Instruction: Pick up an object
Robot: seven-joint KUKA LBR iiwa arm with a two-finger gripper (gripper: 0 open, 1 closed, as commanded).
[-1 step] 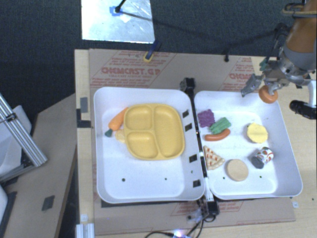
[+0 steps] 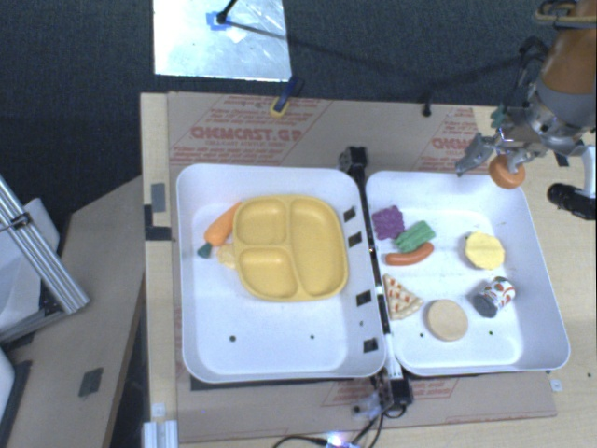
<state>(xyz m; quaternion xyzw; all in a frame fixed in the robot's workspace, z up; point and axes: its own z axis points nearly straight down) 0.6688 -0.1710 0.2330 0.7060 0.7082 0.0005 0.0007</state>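
My gripper (image 2: 502, 163) hangs over the far rim of the right bin (image 2: 536, 250), near its back right corner. A small round orange fruit (image 2: 508, 173) sits at the fingertips and looks clamped between them, lifted off the bin floor. On that floor lie a purple grape bunch (image 2: 388, 220), a green vegetable (image 2: 414, 234), a red sausage (image 2: 409, 256), a yellow round piece (image 2: 484, 249), a pizza slice (image 2: 401, 299), a tan round cookie (image 2: 447, 320) and a small red and grey can (image 2: 494, 295).
The left bin (image 2: 201, 325) holds a yellow divided plate (image 2: 287, 247) with a carrot (image 2: 221, 225) beside its left edge. A black hinge strip (image 2: 368, 250) runs between the bins. A shiny sheet (image 2: 222, 26) lies on the dark floor beyond the bench.
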